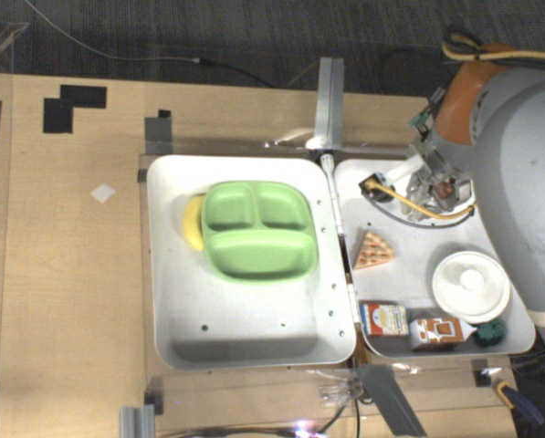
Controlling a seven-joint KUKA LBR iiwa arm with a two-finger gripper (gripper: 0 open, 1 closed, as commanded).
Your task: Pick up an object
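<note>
Jaws [436, 192]: seemingly low in the far part of the right bin [518, 331]; whether they stand apart or together I cannot tell, and nothing shows between them.
Pizza slice [373, 251]: the nearest pickable thing, flat on the bin floor just beside the divider wall, with bare floor on its other sides.
White bowl [471, 284]: near the arm's side, open floor between it and the slice.
Cartons [409, 326]: two small boxes lined against the near rim, tight for fingers there.
Left bin [245, 336]: holds a green divided plate [256, 229] lying over a yellow item [192, 224].
Surface [62, 272]: wood around both bins.
</note>
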